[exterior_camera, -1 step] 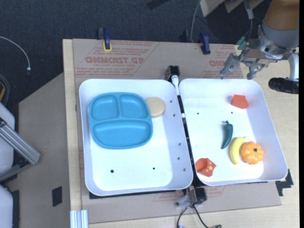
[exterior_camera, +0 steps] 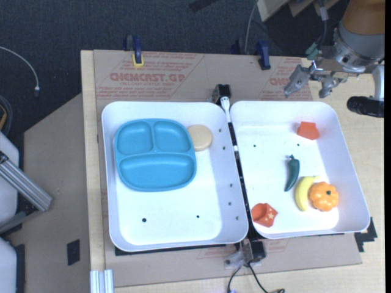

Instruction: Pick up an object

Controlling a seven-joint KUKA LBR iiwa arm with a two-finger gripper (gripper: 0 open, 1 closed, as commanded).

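My gripper (exterior_camera: 310,80) hangs spread and empty above the right bin's (exterior_camera: 342,140) far rim. The orange block (exterior_camera: 308,130) lies nearest, directly toward the camera; the green pepper (exterior_camera: 291,173), banana (exterior_camera: 303,193) and small pumpkin (exterior_camera: 323,196) sit beyond it.

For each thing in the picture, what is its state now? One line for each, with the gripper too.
gripper: jaws open, holding nothing, above the right bin's far edge
blue plate: flat in the left bin
round cookie: beside the plate's right edge
orange block: lying alone
green pepper: lying lengthwise
banana: lying against the pumpkin
pumpkin: upright
red piece: near the front edge
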